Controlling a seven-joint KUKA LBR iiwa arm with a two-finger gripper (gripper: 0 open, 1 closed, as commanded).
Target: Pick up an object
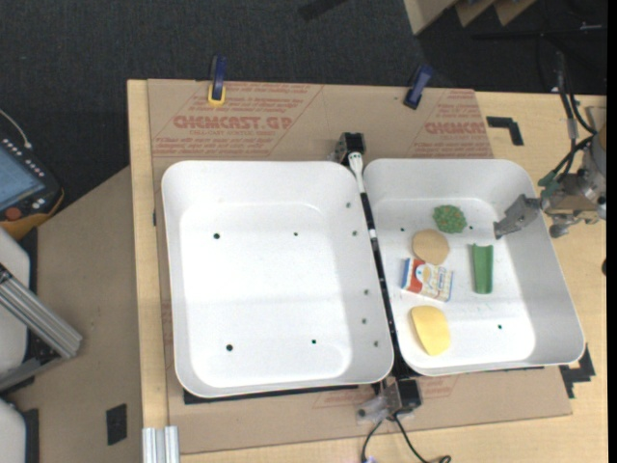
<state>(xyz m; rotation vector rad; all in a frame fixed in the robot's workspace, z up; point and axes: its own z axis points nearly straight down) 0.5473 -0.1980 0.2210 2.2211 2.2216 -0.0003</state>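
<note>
A: Nearest in the right bin (554, 302)?

B: Yellow piece (431, 330), close to the front rim. Behind it, red-and-white packet (427, 279), then tan round piece (431, 247) touching the packet's far edge. Green stick (481, 268) to their right, apart, with bare floor beyond it toward the right wall.

A: Farther back?

B: Green bumpy ball (448, 218), just behind the tan piece, some way short of the back rim.

A: Left bin (183, 258)?

B: Bare white floor, only small dark dots. Rims of both bins meeting along the middle of the table (145, 162).

A: Claw (511, 218)?

B: Over the right bin's far right corner, near the rim. Open or closed, cannot tell; too blurred. Nothing seen in it.
</note>
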